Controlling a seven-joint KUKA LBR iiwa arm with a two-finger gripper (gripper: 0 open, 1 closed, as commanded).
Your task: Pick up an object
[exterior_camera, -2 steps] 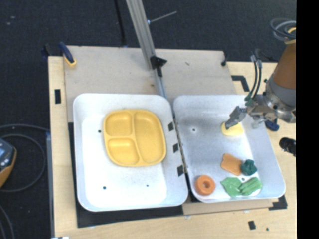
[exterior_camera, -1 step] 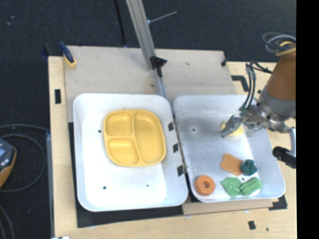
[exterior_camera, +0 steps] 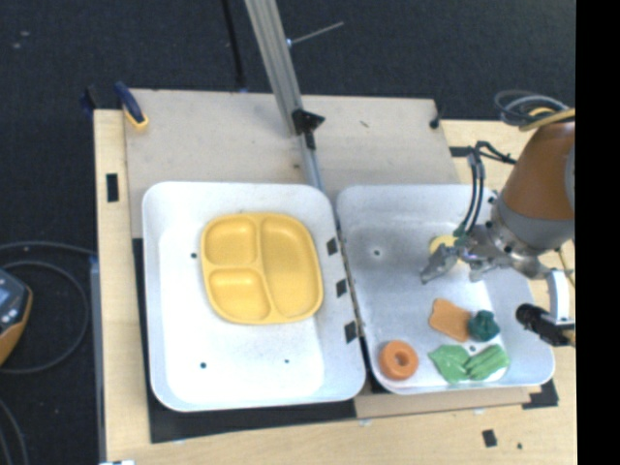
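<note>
Lying nearest the camera, along the front wall of the right-hand shallow white bin [exterior_camera: 387, 216], is a small cluster of toys: an orange ring-shaped doughnut piece [exterior_camera: 398, 359], a pale green leafy plastic piece [exterior_camera: 469, 363] just beside it, a flat orange wedge-shaped piece [exterior_camera: 450, 319] behind those, and a small dark green knobbly piece [exterior_camera: 483, 325] touching the wedge's right end. Any of these could serve as the thing to pick up; they probably sit bunched in that corner simply because they came to rest against the wall. The left-hand shallow white bin [exterior_camera: 174, 289] holds one yellow three-compartment plastic plate [exterior_camera: 262, 266], lying flat near its middle with nothing in its sections. Farther back in the right bin, the tool [exterior_camera: 448, 257] hangs low over bare floor, apart from the cluster, seemingly placed for a descent. Something yellowish shows at its tip, too unclear to name, and whether its fingers are spread or closed cannot be told. Both bins rest on the pale wooden counter [exterior_camera: 213, 139].
</note>
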